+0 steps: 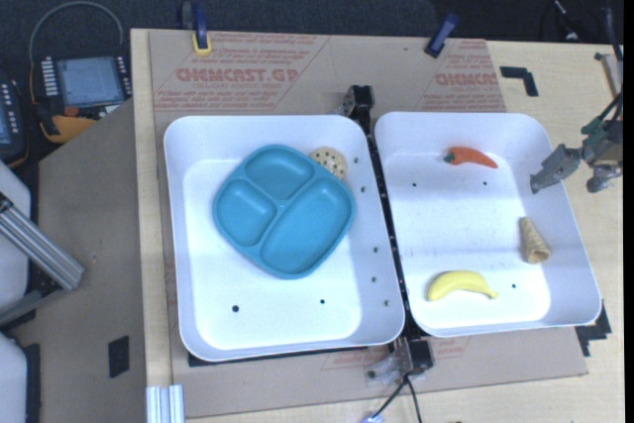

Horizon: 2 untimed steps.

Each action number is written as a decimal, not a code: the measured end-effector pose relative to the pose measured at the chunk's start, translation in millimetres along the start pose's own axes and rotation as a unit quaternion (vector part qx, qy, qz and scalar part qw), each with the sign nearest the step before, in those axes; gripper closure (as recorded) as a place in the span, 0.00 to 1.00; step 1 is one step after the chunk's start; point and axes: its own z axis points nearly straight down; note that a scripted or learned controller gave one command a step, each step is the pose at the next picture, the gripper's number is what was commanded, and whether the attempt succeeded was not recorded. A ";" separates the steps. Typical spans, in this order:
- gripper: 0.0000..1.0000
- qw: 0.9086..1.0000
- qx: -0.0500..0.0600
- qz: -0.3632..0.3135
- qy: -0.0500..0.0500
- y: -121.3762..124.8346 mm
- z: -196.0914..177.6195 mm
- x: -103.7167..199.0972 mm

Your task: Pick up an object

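My claw (pixel 578 169) hangs at three o'clock over the right white plastic bin's (pixel 575 243) rim, fingers spread, nothing between them. Nearest is the tan ridged cone-shaped piece (pixel 535 240), toward seven o'clock from me. I judge it best to centre above it, turn the fingers across its narrow width, then descend straight. The yellow plastic banana (pixel 460 286) lies farther off.

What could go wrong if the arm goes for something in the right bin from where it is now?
The hand sits at the right bin's outer rim, so a straight descent may clip the wall. The beige roll lies close to that wall, leaving little finger room. The banana and carrot are small and rounded and could slip or get pushed aside.
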 end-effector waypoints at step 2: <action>0.00 1.000 -0.001 -0.002 0.001 6.0 54.8 8.6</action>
